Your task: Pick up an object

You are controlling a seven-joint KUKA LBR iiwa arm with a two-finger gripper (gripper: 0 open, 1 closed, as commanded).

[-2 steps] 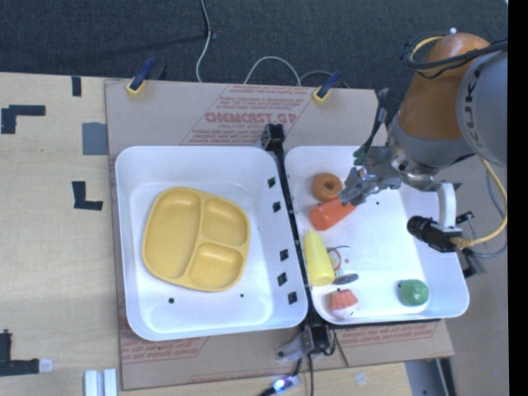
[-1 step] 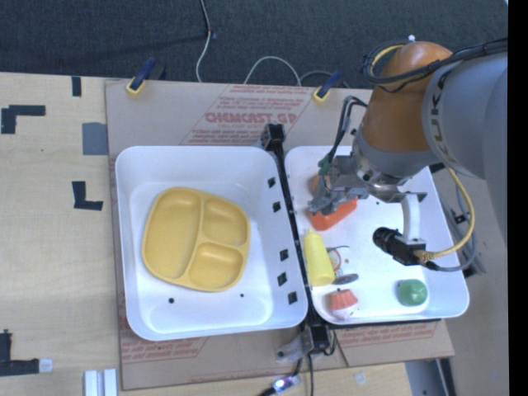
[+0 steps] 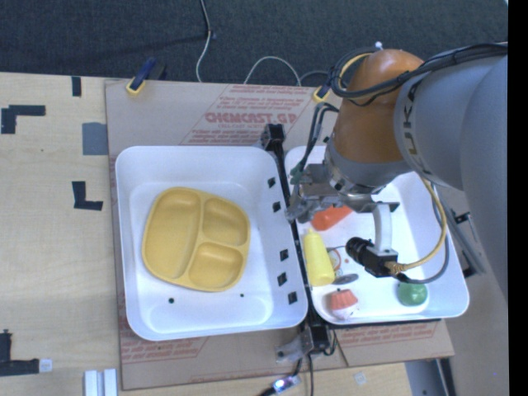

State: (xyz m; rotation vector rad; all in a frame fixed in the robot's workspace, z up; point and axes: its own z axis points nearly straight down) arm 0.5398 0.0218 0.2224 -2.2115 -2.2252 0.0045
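1. Plainly, the arm reaches in from the right and hangs over the right bin, its orange band and wrist covering much of that bin's upper half.

2. The gripper sits low at the bin's left wall, just above an orange-red piece; whether its fingers are spread or closed, and whether anything lies between them, I cannot tell, since the wrist hides them from above.

3. Candidates for picking all lie in the right bin: the orange-red piece near the gripper, a yellow object lying lengthwise along the left wall, a small red-and-white object near the front edge, and a green ball toward the front right corner.

4. A black fitting with a yellow cable hangs from the arm over the middle of the bin, between the yellow object and the green ball.

5. My guess is that the orange-red piece is the target, because the gripper is right over it; its spot close to the wall probably leaves the fingers little room on that side.

6. The left bin holds a yellow divided tray, lying flat and well apart from the arm.

7. Both bins rest on a cardboard sheet on the worktop, presumably to keep them together.
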